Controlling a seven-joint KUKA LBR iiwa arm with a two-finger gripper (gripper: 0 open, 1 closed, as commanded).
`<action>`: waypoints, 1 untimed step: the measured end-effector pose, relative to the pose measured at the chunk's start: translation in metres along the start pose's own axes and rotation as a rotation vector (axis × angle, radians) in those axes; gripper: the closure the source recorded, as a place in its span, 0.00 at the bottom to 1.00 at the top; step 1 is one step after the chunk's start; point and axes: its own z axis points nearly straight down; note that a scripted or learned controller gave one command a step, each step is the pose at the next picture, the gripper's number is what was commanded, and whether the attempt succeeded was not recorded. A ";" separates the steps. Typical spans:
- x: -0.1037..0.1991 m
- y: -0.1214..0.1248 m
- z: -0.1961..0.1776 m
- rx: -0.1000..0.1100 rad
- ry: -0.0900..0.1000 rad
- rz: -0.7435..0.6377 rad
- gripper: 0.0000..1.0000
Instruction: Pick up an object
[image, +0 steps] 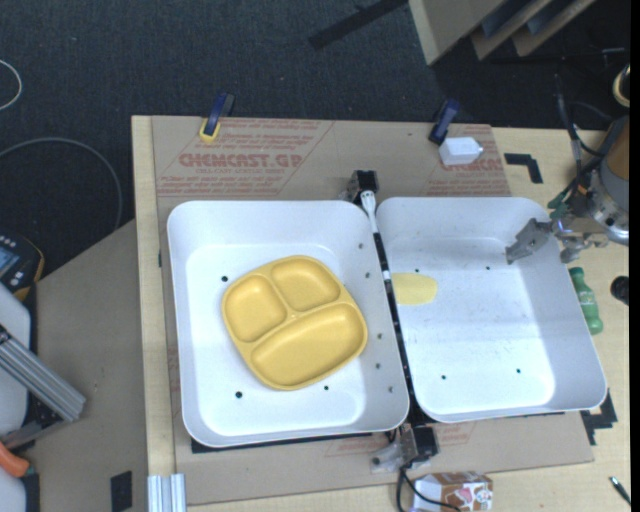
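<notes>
Yellow divided plate (293, 320) in the left bin (190, 250), small yellow piece (414, 289) at the right bin's (540, 385) left wall, tool (535, 240) over that bin's upper right corner — fingers spread, nothing between them, well apart from both yellow things.

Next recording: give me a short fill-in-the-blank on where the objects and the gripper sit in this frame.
1. The yellow divided plate lies in the ____ bin.
2. The plate has ____ compartments.
3. The small yellow piece lies in the right bin, near its ____ wall.
4. The gripper hangs over the right bin's ____ right corner.

Missing words: left; three; left; upper
</notes>
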 end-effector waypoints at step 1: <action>0.033 -0.045 -0.112 -0.005 -0.002 -0.003 0.00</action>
